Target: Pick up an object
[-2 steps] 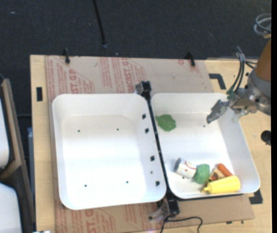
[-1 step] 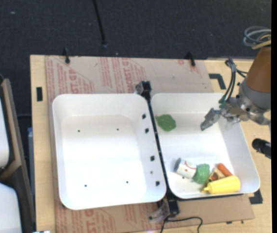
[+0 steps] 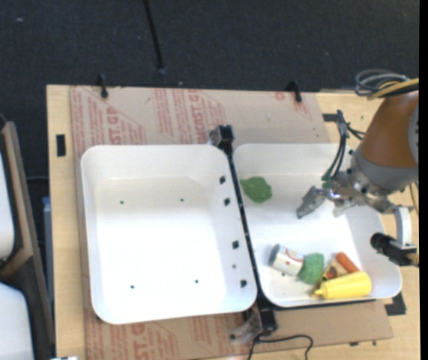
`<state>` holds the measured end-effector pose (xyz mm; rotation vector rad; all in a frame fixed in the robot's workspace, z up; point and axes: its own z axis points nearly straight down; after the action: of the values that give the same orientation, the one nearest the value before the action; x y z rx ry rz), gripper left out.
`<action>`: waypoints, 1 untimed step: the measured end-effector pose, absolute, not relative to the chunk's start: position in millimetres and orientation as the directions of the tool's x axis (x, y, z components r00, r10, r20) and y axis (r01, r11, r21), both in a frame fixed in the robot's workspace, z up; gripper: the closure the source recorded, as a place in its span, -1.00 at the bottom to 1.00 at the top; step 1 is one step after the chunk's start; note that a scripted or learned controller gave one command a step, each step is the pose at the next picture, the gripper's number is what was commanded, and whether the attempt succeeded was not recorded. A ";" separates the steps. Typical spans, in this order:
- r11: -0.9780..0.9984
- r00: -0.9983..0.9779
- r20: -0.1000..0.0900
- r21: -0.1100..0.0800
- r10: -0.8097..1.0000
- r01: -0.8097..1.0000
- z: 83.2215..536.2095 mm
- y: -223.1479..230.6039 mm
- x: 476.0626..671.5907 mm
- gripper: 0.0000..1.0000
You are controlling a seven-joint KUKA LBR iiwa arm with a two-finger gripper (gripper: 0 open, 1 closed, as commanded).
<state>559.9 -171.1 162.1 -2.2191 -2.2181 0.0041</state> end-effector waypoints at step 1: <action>-0.001 0.001 0.001 -0.005 1.000 1.000 99.3 -169.7 559.0 -1.00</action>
<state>559.0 -169.7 99.3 -2.2191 -2.2177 0.0045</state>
